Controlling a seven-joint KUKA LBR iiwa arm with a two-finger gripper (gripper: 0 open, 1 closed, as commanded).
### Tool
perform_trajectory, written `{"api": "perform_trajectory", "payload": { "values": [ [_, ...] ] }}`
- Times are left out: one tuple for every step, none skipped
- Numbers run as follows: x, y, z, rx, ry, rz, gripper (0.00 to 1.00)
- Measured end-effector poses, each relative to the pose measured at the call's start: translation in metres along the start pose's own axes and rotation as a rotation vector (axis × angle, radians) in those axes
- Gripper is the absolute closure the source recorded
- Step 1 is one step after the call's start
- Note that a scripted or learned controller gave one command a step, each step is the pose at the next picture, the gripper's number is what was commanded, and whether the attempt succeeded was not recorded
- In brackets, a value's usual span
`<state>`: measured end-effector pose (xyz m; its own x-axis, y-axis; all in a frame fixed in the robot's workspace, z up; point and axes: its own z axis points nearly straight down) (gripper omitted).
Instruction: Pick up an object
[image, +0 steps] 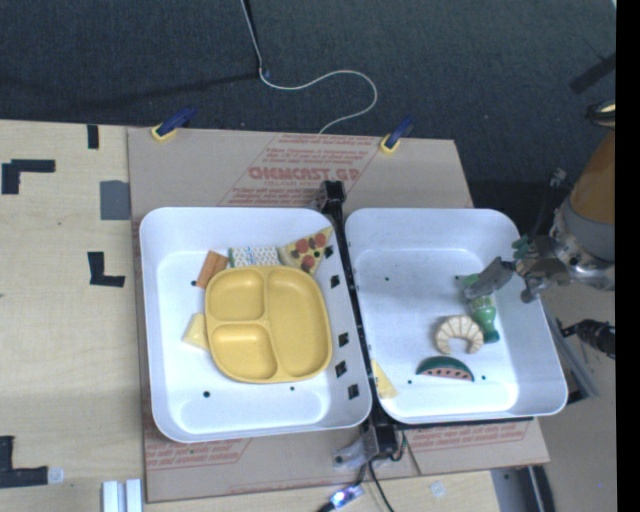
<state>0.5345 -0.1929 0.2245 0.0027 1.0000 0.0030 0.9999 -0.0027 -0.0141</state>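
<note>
My gripper (484, 281) reaches in from the right and hangs over the right bin (400, 235), near its right wall. A green object (487, 318) lies directly below and partly under the gripper's tip; whether they touch cannot be made out. A cream croissant (459, 333) sits just left of the green object. A watermelon slice (445, 369) lies in front of the croissant, near the bin's front edge.
The left bin (165, 300) holds a yellow divided plate (268, 323), a pizza slice (308, 249), an orange piece (211, 268), a patterned piece (254, 256) and a yellow wedge (194, 331). A black divider (343, 300) runs between the bins.
</note>
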Motion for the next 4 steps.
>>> {"api": "perform_trajectory", "payload": {
  "values": [
    [0.000,0.003,-0.007,-0.012,-0.003,-0.004,0.00],
    [0.004,-0.006,0.041,-0.008,-0.002,-0.004,0.00],
    [0.000,-0.015,0.099,-0.006,-0.001,-0.003,0.00],
    [0.000,-0.015,0.142,-0.013,-0.004,-0.004,0.00]
  ]
}}
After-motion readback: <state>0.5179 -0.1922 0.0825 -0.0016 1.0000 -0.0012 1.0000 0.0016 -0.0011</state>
